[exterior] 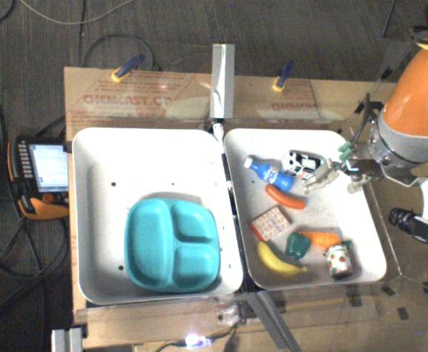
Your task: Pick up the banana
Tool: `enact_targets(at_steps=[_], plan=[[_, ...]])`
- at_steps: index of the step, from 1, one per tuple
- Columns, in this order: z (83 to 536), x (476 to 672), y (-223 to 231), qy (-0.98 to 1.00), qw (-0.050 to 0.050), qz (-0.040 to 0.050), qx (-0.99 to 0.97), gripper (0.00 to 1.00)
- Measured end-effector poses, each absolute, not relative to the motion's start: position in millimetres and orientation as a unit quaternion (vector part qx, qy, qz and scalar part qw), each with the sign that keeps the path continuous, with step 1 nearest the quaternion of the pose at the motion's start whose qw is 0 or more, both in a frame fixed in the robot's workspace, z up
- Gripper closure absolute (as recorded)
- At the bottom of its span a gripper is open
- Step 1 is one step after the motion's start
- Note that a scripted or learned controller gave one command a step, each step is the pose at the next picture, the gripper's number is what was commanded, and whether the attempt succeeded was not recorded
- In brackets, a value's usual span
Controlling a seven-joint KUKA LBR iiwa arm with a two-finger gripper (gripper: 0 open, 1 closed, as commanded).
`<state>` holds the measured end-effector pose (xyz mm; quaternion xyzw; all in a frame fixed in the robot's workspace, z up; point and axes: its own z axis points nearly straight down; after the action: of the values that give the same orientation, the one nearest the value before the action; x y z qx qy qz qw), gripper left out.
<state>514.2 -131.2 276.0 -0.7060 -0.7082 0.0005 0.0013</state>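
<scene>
The gripper (pixel 324 176) hovers at the far side of the right bin (pixel 371 229), beside a black-and-white toy cow (pixel 302 162); whether its fingers are parted cannot be told, and nothing shows between them. The banana (pixel 276 259) lies untouched well below and to the left of it, near the bin's front edge, so reach, descent and grasp all appear to remain. In between lie a blue bottle (pixel 266 171), an orange sausage-shaped toy (pixel 285 196) and a patterned block (pixel 269 223); a green pepper (pixel 297 244) sits just beside the banana's tip, crowding the approach.
</scene>
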Motion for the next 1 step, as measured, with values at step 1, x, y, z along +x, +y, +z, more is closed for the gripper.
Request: enact_targets(at_steps=[1], plan=[[100.2,489.1,-107.1,-0.605,-0.004,-0.0049,-0.796,0.00]])
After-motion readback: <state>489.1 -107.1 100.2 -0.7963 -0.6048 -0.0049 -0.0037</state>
